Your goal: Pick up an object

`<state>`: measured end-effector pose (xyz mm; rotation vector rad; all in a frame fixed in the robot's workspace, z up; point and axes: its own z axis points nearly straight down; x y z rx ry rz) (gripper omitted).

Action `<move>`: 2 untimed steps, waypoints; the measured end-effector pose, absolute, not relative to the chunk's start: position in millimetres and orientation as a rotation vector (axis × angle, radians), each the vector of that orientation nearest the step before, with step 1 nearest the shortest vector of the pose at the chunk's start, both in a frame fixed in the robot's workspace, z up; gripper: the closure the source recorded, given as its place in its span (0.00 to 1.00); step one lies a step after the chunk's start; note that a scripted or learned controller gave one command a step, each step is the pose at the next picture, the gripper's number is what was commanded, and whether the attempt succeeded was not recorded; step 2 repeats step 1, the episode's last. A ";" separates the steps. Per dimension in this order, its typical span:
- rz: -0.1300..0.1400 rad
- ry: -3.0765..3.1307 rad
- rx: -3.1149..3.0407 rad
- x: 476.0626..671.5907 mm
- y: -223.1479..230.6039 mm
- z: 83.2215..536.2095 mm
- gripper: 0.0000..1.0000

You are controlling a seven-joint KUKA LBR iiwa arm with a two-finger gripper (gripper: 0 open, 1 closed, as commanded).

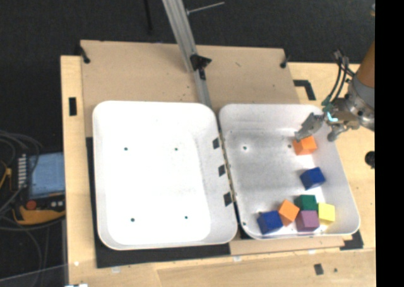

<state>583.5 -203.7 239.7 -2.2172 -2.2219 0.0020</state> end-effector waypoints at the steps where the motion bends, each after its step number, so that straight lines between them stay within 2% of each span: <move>1: -0.001 -2.227 -2.219 584.4 -203.8 242.5 0.00; 2: -0.001 -2.227 -2.219 584.4 -203.8 242.5 0.00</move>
